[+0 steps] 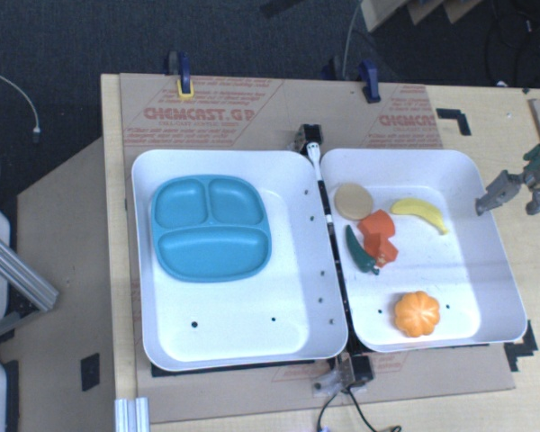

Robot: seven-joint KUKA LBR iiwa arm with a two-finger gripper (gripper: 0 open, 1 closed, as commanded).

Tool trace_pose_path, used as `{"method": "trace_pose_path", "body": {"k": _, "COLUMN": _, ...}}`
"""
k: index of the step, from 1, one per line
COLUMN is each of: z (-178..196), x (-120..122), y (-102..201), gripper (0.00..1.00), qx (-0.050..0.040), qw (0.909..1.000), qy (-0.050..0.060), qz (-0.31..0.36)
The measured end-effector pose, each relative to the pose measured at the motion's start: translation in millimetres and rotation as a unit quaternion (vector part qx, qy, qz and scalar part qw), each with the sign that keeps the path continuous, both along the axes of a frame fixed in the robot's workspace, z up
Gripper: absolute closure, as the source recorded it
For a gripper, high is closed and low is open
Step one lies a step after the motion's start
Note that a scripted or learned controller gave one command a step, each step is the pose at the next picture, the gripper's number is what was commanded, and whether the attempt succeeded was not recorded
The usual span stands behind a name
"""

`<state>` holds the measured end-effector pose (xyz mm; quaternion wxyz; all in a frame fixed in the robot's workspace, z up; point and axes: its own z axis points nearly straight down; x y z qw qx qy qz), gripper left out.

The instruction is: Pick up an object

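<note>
Grey hand [513,193] hovers at right bin's [486,318] rim, fingers spread, holding nothing. Approach step. Next: move over banana [420,213], descend, then pinch it.

A bench [252,115] topped with printed brown board is seen, and two shallow white bins are borne directly on it. The left bin [225,331] is set touching the right bin [486,304], their inner rims meeting mid-bench.
</note>
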<state>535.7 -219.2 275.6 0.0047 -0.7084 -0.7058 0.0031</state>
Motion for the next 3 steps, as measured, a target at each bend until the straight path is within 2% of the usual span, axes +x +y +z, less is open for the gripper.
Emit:
{"method": "trace_pose_path", "body": {"k": 1, "z": 6.2, "x": 2.3, "y": 0.8, "gripper": 0.0, "qx": -0.0016, "qw": 1.0, "qy": -0.006, "qz": 0.002}}
{"method": "trace_pose_path", "body": {"k": 2, "z": -39.5, "x": 8.8, "y": 4.1, "gripper": 0.0, "qx": -0.0004, "qw": 1.0, "qy": -0.003, "qz": 0.002}}
{"method": "trace_pose_path", "body": {"k": 3, "z": -84.8, "x": 2.8, "y": 8.8, "gripper": 0.0, "qx": 0.0001, "qw": 1.0, "qy": -0.003, "qz": 0.002}}
